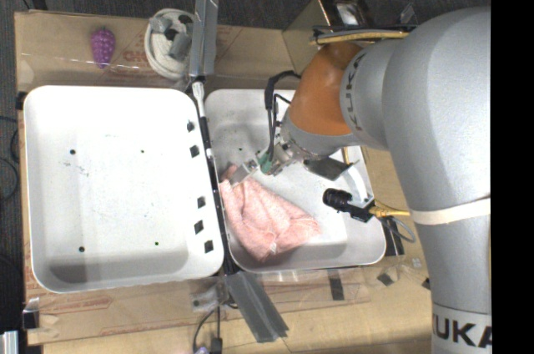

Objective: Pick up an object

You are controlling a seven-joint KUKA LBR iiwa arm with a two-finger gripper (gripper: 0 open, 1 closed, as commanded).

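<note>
Toward the front-left of the right-hand bin (367, 248) lies the one object within reach, a crumpled pink cloth (265, 219), bunched against the bin's left wall beside the divider. Its long axis runs diagonally, from the upper left near the divider down toward the lower right of the view. Nothing else loose is in that bin.

Just above the cloth's upper-left end hangs the end effector (250, 169), pointing left from under the orange band (321, 98) of the arm (434, 110). The cloth therefore lies below and slightly right of it as the camera sees things, very near, though contact is not clear from this slant. Whether the end effector is apart or together I cannot tell, and no cloth is seen between its tips. As I judge it, the next move is a short drop onto the cloth's nearest end.

Count: one cloth, one arm, two white bins. The left bin (50, 177) holds nothing to grasp. Well apart on the counter (58, 43) behind it sit one small purple object (103, 46) and one white roll (169, 41).
</note>
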